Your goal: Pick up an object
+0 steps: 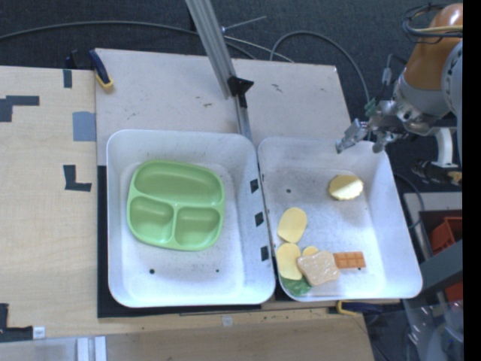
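Observation:
My gripper [359, 144] hangs over the far right corner of the right bin [391, 224], fingers spread apart and nothing between them. A round yellow food piece [346, 187] lies just below it on the bin floor, apart from the fingers. Toward the bin's near left side lie a yellow oval piece [292, 224], a second yellow piece [288, 259], a slice of toast [319, 268], an orange waffle bar [349, 260] and a bit of green [296, 286] under the toast.
The left bin [120, 277] holds a green divided plate [176, 204]. A metal pole [213, 36] slants down to the wall between the bins. Cables run across the dark floor behind the bench.

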Tool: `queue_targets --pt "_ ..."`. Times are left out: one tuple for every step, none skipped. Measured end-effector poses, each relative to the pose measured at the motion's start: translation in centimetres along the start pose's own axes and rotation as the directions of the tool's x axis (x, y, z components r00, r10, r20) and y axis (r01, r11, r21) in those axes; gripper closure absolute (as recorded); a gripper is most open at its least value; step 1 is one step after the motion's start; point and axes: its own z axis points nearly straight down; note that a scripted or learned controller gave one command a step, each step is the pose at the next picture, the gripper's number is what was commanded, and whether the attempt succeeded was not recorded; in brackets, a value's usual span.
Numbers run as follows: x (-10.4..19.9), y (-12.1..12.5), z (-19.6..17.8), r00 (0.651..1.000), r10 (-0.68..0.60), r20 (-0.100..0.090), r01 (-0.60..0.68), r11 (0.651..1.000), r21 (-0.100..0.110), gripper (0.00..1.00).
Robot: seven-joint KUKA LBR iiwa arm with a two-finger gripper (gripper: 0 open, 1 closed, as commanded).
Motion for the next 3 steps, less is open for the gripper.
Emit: queue_targets --pt "0.0 0.0 0.0 1.000 0.000 0.001 0.000 1.000 0.000 0.00" --pt "0.9 0.2 6.0 1.000 0.001 -0.002 -0.001 1.000 0.005 0.00" --pt "1.0 0.2 10.7 1.000 0.000 0.000 0.000 1.000 0.003 0.00"
